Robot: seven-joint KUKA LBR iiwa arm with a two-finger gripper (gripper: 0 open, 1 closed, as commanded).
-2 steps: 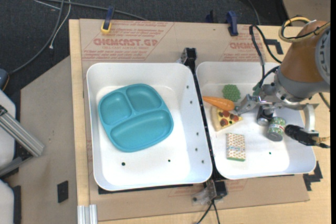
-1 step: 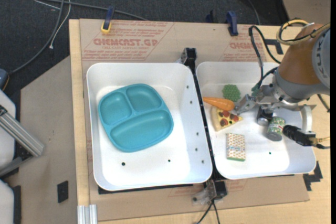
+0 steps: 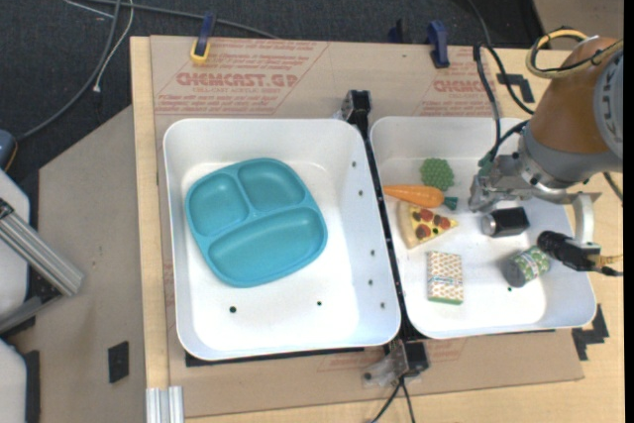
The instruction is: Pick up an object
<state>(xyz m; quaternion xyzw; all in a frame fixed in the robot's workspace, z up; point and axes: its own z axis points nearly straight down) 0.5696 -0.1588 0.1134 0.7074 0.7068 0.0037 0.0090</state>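
- Objects for picking, right bin (image 3: 475,312): five small items on the white floor, all apart from one another except where noted.
- Carrot (image 3: 413,195): orange, lying flat near the bin's left wall, its tip pointing right.
- Pizza slice (image 3: 427,225): toy wedge with red dots, just below the carrot and close to touching it.
- Broccoli (image 3: 436,173): green, bumpy, just above the carrot's right end.
- Patterned packet (image 3: 445,276): small rectangular box, pale with coloured print, lower middle of the bin.
- Green can (image 3: 527,265): small, tilted on its side, toward the bin's right.
- Gripper (image 3: 487,196): hangs low in the right bin, right of the broccoli and carrot; nothing is seen between its fingers, and whether they are apart or together cannot be told from this angle.
- Arm (image 3: 575,114): grey with an orange band, entering from the right above the bin.
- Left bin (image 3: 188,312): holds a teal divided plate (image 3: 258,220), three compartments, lying flat at centre-left.
- Bench (image 3: 248,74): brown board under both bins, blue clamps (image 3: 205,35) on its far edge.
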